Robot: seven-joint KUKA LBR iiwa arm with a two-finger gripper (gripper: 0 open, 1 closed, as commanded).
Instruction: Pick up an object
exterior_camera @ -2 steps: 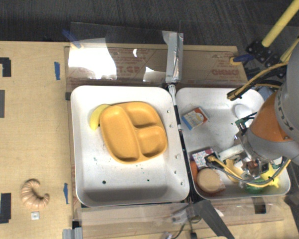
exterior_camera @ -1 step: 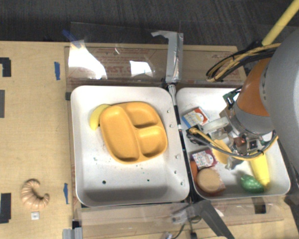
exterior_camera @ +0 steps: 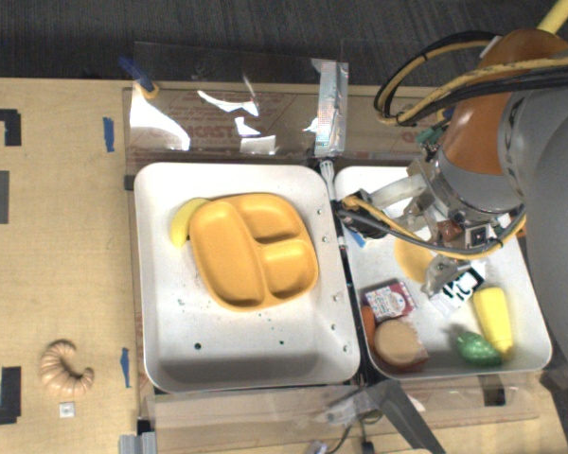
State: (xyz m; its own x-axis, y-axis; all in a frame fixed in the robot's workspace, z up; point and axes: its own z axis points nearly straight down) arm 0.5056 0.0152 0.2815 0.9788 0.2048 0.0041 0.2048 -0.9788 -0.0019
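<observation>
Hovering low over the right bin point(exterior_camera: 540, 348), the gripper point(exterior_camera: 447, 270) hangs just beside the corn cob point(exterior_camera: 492, 316); its grasp cannot be told. Next likely: descend and clamp.

Glossy white plastic on both bins point(exterior_camera: 161, 282), smooth. Orange tray point(exterior_camera: 251, 249) in satin plastic, faintly shiny. Bench point(exterior_camera: 47, 253) matt, pale, wood-grained. Clear sheet point(exterior_camera: 227, 112) behind, glaring with reflections. Corn point(exterior_camera: 493, 316) waxy yellow plastic. Croissant point(exterior_camera: 64, 367) matt, ridged. Orange band point(exterior_camera: 488, 126) smooth, glossy.
</observation>
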